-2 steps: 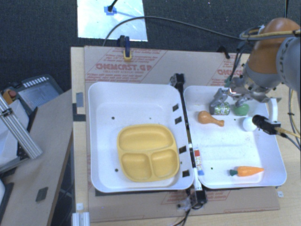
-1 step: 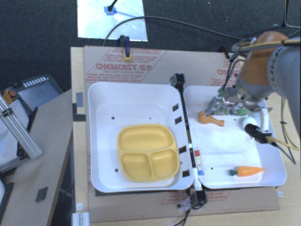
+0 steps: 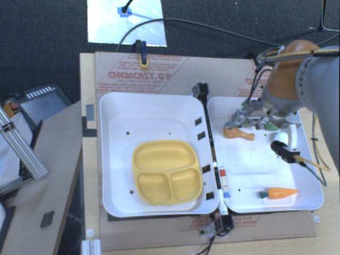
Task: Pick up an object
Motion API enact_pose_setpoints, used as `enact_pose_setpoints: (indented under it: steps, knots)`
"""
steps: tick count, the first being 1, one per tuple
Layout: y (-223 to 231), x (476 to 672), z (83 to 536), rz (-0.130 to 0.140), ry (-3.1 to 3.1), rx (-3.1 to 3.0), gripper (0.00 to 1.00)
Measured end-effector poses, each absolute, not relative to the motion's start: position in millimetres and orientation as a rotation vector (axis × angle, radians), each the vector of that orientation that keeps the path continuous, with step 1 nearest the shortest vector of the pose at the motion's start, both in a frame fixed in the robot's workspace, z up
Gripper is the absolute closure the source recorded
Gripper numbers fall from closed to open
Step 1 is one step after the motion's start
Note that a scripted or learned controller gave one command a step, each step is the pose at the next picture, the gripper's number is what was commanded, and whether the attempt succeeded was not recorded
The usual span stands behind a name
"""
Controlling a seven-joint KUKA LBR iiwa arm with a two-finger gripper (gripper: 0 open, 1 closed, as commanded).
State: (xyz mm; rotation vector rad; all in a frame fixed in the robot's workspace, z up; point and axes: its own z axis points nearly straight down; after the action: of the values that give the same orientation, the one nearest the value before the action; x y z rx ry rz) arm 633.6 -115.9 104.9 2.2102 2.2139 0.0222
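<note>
carrot lies nearest us, along the front edge of the right bin, near its front right corner and well apart from the gripper. we see the gripper low over the back half of that bin, toward the edge shared with the left bin. the drumstick lies just in front of it, touching or nearly so; we cannot tell which. we also cannot tell whether the gripper is spread or closed, since its metal parts blur together at this slant, and nothing shows as clamped in it. a green scrap peeks out beside it, too hidden to name. the yellow plate sits in the front half of the left bin.

we judge the drumstick to be the thing in hand. to do it well, we want the gripper centred over the thick end rather than the thin tail. it should be spread wide before going down, then closed squarely across the short width. the risk, we think, is a nudge that slides the drumstick away on the smooth floor.
</note>
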Motion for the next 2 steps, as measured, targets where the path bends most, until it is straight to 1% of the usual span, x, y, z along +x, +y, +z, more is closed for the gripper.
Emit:
enact_pose_setpoints:
  steps: [1,2]
  knots:
    - [-114.8,635.0,115.7,0.029,2.214,2.208,1.0]
    - [-114.3,641.8,180.2,0.008,2.222,2.21,1.0]
